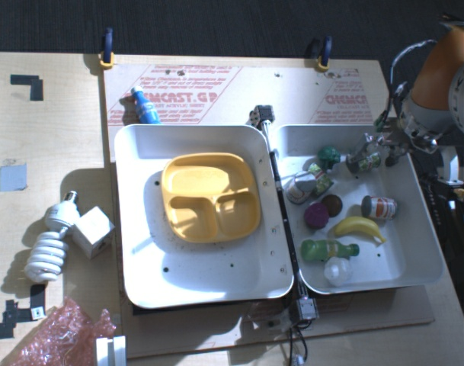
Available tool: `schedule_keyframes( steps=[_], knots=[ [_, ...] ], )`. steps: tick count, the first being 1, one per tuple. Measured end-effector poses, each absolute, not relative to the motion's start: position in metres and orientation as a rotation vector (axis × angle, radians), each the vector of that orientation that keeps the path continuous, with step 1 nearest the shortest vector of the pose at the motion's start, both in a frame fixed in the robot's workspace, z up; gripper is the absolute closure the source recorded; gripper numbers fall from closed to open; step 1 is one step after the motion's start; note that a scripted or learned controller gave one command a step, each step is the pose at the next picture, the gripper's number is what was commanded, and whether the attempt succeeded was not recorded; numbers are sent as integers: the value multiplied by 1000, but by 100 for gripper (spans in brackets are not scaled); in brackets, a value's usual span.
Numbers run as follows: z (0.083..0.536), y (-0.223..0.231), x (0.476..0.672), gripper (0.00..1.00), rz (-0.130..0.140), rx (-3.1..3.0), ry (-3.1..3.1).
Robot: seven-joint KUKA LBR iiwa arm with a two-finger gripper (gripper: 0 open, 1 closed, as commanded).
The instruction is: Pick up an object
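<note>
The right bin (414, 204) holds several small objects: a green toy (328, 157), a crumpled silver wrapper (302, 187), a purple ball (317, 216), a brown ball (334, 203), a small can (379, 207), a banana (358, 228), a green bottle (328, 249) and a clear bulb (337, 271). My gripper (366, 158) hangs low over the back right of this bin, just right of the green toy and above the can. The grey arm with its orange band (437, 71) comes in from the upper right. Nothing is seen held.
The left bin (136, 204) holds a yellow divided tray (210, 197). Outside the bins, a spiral light bulb (50, 244) and a white cube (93, 229) lie at the left, a blue bottle (145, 107) at the back, and red plastic wrap (64, 334) at the front left.
</note>
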State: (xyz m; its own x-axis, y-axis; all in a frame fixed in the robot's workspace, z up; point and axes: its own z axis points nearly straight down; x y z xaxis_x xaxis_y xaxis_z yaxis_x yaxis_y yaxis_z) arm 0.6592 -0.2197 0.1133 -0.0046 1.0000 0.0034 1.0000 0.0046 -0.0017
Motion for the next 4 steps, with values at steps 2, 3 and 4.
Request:
schedule_keyframes(
  steps=[2, 3, 4],
  knots=[
    [99, -186, 568, 0, 0, -2224, -2220],
    [110, -187, 569, 100, -1, -2228, -2219],
    [200, -223, 532, 100, 0, -2224, -2222]
  ],
)
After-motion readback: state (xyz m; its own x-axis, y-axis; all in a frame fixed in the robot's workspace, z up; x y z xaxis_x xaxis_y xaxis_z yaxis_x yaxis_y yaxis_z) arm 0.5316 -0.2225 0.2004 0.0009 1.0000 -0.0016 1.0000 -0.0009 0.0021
